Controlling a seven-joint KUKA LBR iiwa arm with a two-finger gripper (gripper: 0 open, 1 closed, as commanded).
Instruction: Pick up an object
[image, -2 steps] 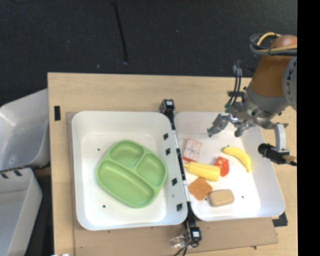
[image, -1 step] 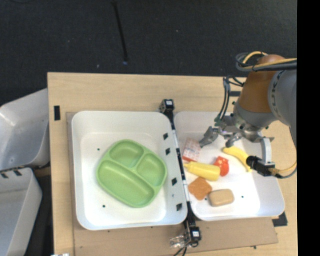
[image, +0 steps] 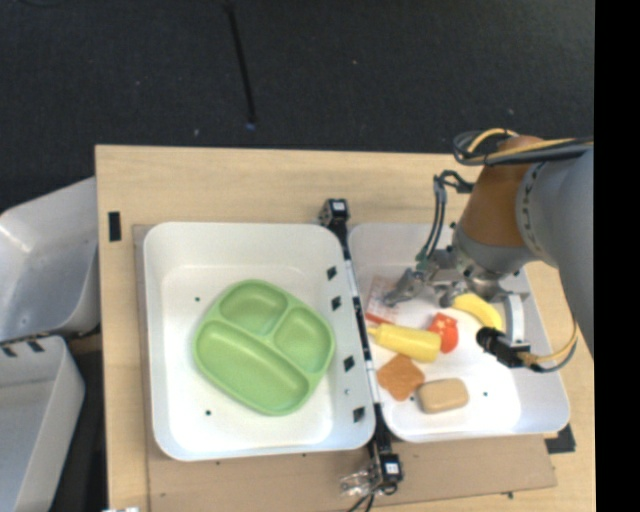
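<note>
Low over the far-left part of the right-hand shallow white plastic bin (image: 540, 400), the grey metal two-finger tool (image: 405, 290), reaching in from the right on the grey arm with its orange band (image: 500, 205). Impossible to tell at this slant whether spread or closed; nothing visible inside its grip. Just beside the tool, toward the near side, a small red stick-like piece (image: 374, 319) and a yellow cylinder-shaped toy (image: 408, 341), lying flat on the bin floor. To the right of that, a red tomato-like toy (image: 447, 333) touching the cylinder's end, and a yellow banana-shaped toy (image: 478, 310) tucked close under the wrist. Nearer the front rim, a brown toast-like square (image: 401, 376) and a tan oblong bread-like block (image: 443, 396), side by side and apart from the tool. Across the divider, in the left-hand white bin (image: 170, 420), a light-green divided plastic plate (image: 264, 346), well away from the action. Underneath both, the pale wooden tabletop (image: 120, 190). By appearances, pickup not yet made: every candidate object at rest in the right bin, none lifted. Left to do, seemingly: settling on one piece, closing, raising it clear.
</note>
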